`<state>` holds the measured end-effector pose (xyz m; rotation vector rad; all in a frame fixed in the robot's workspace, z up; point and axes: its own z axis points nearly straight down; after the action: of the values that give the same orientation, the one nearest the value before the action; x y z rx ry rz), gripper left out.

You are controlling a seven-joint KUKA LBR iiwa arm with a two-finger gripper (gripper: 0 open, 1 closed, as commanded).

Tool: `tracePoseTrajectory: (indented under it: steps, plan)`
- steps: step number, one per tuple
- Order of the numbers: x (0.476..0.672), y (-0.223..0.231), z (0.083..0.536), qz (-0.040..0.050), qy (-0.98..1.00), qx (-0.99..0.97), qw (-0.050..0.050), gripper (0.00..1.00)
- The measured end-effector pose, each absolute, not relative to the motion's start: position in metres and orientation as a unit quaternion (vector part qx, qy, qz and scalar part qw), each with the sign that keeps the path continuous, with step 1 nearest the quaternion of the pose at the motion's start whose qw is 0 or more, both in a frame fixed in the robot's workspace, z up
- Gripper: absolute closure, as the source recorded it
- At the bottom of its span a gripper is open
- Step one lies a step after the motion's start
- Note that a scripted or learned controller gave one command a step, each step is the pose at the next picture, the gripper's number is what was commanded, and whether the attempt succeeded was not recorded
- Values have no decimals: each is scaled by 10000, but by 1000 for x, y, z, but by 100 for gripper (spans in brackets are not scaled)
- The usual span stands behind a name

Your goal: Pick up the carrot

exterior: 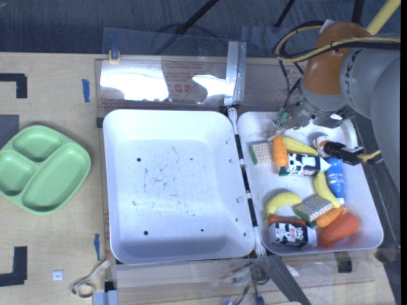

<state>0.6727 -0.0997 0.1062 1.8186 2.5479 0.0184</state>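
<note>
Right bin [375, 230]: a crowded load is held, the far-right corner being left bare.
- Carrot [280, 153]: laid on end-to-end axis near the bin's far-left part, just beside a small green-and-white sponge block [260, 152] on its left and a corn cob [299, 147] on its right; a black-and-white cow-patterned box [301, 164] lies just in front.
- Two bananas [283, 201], a blue bottle [336, 179], a red pepper [338, 229] and a second cow-patterned item [289, 234] are packed toward the near edge.

Left bin [168, 183]: white floor, open throughout.

Gripper [287, 117]: seen above the right bin's far edge, just beyond the carrot; whether the fingers are spread or closed cannot be told.

Green divided plate [39, 168]: set well apart, on the bench [51, 81] at left.
</note>
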Motion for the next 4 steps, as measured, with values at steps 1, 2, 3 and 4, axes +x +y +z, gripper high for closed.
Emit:
tracePoseTrajectory:
  steps: [1,2,3,4]
  plan:
    - [674,-99,117,74,8140,5808,75,100]
    - [647,-59,186,12,8883,4592,22,100]
    - [593,-77,261,11,9258,3780,23,100]
    - [593,-77,261,9,9257,3782,23,0]
